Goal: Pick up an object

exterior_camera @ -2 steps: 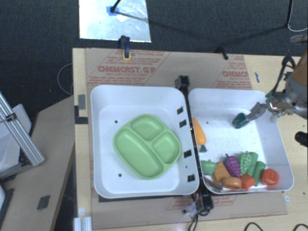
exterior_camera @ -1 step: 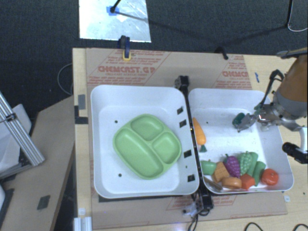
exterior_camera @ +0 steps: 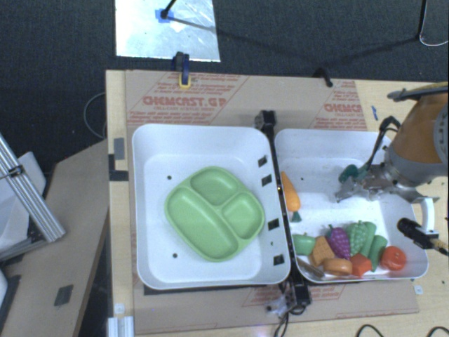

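Step in hand: approach for a pick in the right bin (exterior_camera: 309,149). No object is secured at this moment.

Location of candidates: the toy foods lie heaped along the near edge of the right bin. From left to right: a green piece (exterior_camera: 304,243), an orange piece (exterior_camera: 322,250), purple grapes (exterior_camera: 339,241), a green bunch (exterior_camera: 362,236) and a red tomato (exterior_camera: 393,258). They touch or overlap one another. A carrot (exterior_camera: 290,196) lies apart, against the bin's left wall, clear of the heap.

Recommendation: the carrot appears the cleaner target, since it has open floor on its right side; the wall on its left may block one finger, so the gripper should close along the wall rather than across it. The tomato, at the heap's right end, is the second choice. A descent into the middle of the heap risks pinching two pieces or pushing them aside.

Gripper (exterior_camera: 351,184): it sits over the bare floor in the far-right part of the right bin, well apart from the heap and the carrot. It appears to hold nothing and nothing is seen between its fingers. The spread of the fingers cannot be told; the dark, blurred parts do not resolve.

The left bin (exterior_camera: 161,146) carries a green tray (exterior_camera: 214,213) and is not involved.
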Available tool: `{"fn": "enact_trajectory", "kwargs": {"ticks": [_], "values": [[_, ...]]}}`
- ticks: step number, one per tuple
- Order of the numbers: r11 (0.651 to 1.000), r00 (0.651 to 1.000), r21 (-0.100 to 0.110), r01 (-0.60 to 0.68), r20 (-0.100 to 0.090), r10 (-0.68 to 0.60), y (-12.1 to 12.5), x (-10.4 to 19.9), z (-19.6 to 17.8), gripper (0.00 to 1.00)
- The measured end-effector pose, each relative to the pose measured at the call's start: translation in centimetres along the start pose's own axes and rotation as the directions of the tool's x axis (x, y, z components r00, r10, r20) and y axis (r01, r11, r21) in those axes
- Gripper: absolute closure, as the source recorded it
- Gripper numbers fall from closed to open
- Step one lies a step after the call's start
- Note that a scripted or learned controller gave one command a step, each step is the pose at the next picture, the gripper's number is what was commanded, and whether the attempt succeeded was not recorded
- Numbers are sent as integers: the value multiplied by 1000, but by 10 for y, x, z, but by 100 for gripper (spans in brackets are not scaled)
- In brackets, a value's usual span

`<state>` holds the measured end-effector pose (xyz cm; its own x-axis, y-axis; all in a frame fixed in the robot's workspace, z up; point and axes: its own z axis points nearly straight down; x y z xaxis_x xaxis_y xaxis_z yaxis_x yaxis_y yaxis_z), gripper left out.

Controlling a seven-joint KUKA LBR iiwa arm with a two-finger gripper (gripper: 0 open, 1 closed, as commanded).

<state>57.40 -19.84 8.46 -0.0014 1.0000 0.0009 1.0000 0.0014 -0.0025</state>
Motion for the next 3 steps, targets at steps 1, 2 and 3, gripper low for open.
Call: {"fn": "enact_trajectory", "kwargs": {"ticks": [1, 2, 3], "values": [[1000, 1000, -7, 0, 2, 0, 2, -1, -14, 100], [1000, 1000, -9, 2, 3, -2, -3, 2, -76, 100], [1000, 1000, -11, 4, 4, -4, 1, 6, -140, 100]]}}
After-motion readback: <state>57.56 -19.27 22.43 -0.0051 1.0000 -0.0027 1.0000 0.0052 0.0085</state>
